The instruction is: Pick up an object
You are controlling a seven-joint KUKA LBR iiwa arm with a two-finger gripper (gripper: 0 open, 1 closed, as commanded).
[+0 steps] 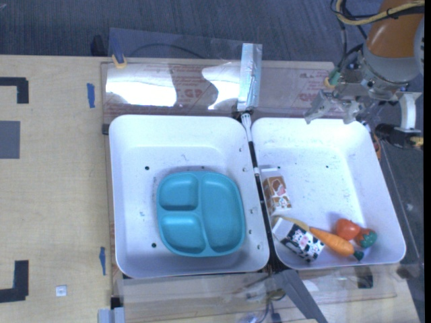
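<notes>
The right bin (316,147) holds several small items along its near side: a brown-and-white packet (275,191) by the left wall, a black-and-white spotted cow toy (303,242), an orange carrot (330,239) and a red tomato with green leaves (350,230) near the front right corner. My gripper (340,106) hangs above the far right corner of that bin, well away from all of them. Nothing is visible between its fingers.
The left bin (135,147) bears a teal divided plate (201,211). A clear plastic panel (175,79) stands behind the bins. Cables loop above the arm at the top right. Wooden bench lies to the left.
</notes>
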